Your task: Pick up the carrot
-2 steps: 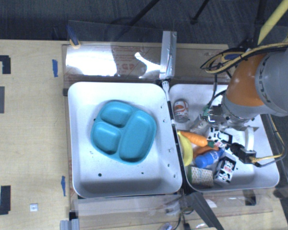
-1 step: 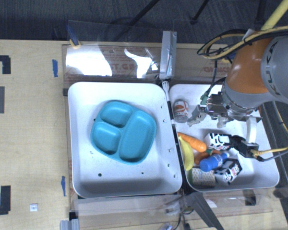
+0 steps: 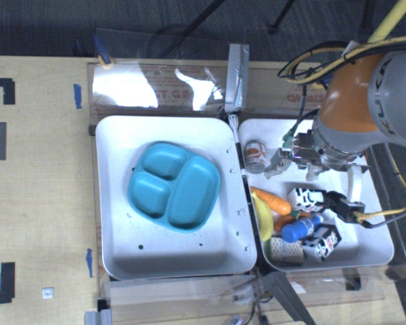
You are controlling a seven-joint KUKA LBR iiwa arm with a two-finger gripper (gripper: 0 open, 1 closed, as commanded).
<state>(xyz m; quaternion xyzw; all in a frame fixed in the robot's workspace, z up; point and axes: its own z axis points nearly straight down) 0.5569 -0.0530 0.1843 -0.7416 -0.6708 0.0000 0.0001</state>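
Carrot: you had the carrot (image 3: 274,202) lying at the left of the right bin (image 3: 382,246), touching a banana (image 3: 262,219).
Gripper: your gripper (image 3: 304,156) hovered farther back; I couldn't tell its fingers' state.
Advice: you needed to descend along the carrot's free orange side.

Counted two white bins (image 3: 115,249), one blue divided plate (image 3: 174,185). Also one carrot (image 3: 274,202), one banana (image 3: 263,219), one can (image 3: 255,156).
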